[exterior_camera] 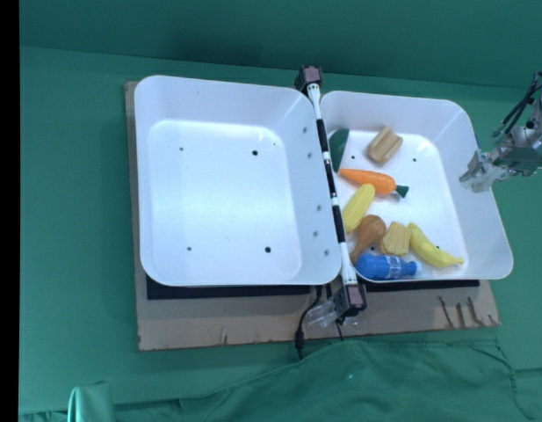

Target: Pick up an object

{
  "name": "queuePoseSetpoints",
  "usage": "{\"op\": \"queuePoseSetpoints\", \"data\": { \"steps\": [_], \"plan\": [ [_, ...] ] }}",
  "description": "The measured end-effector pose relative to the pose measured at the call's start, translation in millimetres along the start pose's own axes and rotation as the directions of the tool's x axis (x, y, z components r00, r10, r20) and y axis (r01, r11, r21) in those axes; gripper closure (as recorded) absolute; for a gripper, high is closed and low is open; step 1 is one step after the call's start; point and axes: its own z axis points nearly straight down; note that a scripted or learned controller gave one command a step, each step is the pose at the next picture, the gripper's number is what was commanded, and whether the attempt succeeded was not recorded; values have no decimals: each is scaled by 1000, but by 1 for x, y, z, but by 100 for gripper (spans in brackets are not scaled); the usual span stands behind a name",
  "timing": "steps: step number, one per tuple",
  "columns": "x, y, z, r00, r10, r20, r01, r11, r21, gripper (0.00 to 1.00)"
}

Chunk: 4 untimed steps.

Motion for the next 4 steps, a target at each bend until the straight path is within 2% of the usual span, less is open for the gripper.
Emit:
{"op": "queuePoseSetpoints", "data": {
  "steps": [1, 2, 3, 4],
  "plan": [
    [8, -2, -124, 1000, -2, 1, 2, 1000, -9, 100],
    [1, 1, 23, 1000, 2, -7, -2, 1000, 20, 100],
    [0, -18, -15, 1000, 1, -2, -1, 1000, 3, 100],
    [1, -19, 52, 1000, 2, -5, -2, 1000, 14, 100]
  ]
}}
